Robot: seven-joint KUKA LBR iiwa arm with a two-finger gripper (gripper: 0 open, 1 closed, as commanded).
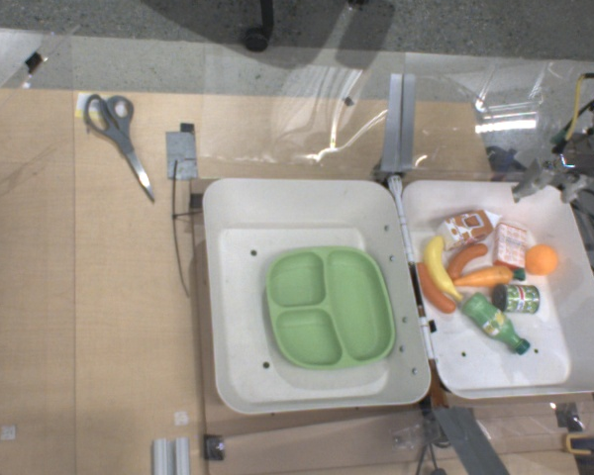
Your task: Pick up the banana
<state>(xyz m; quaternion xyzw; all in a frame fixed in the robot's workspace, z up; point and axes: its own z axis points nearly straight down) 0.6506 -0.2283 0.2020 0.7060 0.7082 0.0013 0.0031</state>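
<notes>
The left bin point(228, 364) holds a green divided tray point(330, 306) lying flat near its middle. In the right bin point(515, 369), a green bottle point(494, 322) lies on its side nearest the camera, with a small dark can point(521, 298) just beyond. The banana point(437, 265) lies near that bin's left wall, touching a sausage point(437, 289). A carrot point(484, 277), an orange point(542, 259) and two small cartons point(470, 227) sit farther back. The gripper point(564, 171) hangs over the bin's far right corner, well apart from the banana; whether it is open cannot be told.
</notes>
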